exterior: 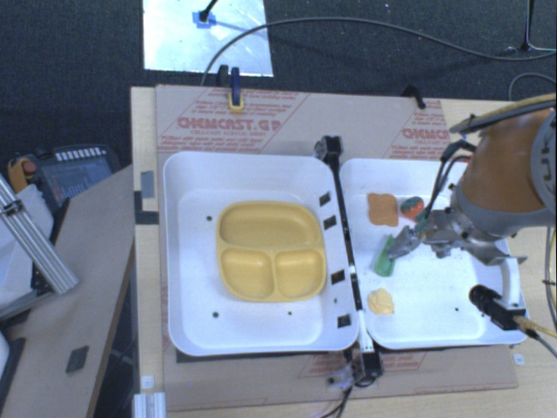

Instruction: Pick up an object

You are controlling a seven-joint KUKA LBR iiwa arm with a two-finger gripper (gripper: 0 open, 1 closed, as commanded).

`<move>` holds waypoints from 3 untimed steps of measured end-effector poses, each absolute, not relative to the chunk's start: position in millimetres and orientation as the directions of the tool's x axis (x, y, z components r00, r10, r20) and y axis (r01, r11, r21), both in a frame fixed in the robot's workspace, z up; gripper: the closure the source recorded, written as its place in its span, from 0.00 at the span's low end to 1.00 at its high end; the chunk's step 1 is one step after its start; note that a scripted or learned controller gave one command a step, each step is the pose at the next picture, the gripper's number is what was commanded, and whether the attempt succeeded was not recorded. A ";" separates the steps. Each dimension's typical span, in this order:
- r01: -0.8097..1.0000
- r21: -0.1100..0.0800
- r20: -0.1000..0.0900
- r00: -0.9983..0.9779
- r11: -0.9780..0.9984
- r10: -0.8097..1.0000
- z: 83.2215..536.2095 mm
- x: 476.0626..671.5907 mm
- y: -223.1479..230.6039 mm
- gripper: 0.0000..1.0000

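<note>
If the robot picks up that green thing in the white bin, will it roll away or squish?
The green thing looks long and narrow, so it might roll sideways if nudged. It lies flat on the right bin floor, so tipping seems unlikely. It looks small beside the gripper, so probably light. Whether it squishes can't be told from here.

Slanted overhead view of both bins (261, 168)

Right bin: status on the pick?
Gripper low in right bin, at green piece's upper end; grasp unconfirmed. Orange block, pale yellow piece lie apart. Yellow tray in left bin.
</note>
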State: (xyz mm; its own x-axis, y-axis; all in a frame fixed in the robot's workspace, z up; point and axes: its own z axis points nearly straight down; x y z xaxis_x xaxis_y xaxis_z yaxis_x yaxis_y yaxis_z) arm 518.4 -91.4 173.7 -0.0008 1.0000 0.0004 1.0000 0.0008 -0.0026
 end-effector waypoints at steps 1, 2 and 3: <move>1.000 -0.004 0.001 0.000 0.000 1.000 119.7 520.7 -101.1 0.00; 1.000 0.003 0.000 -0.001 0.001 1.000 133.3 522.7 -100.9 1.00; 1.000 0.008 -0.002 -0.003 0.003 1.000 194.2 524.7 -108.9 1.00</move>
State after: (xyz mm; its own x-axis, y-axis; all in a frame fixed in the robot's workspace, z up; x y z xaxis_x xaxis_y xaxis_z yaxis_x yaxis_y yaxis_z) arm 524.7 -108.9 194.2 -0.0030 1.0000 -0.0021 1.0000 0.0030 0.0079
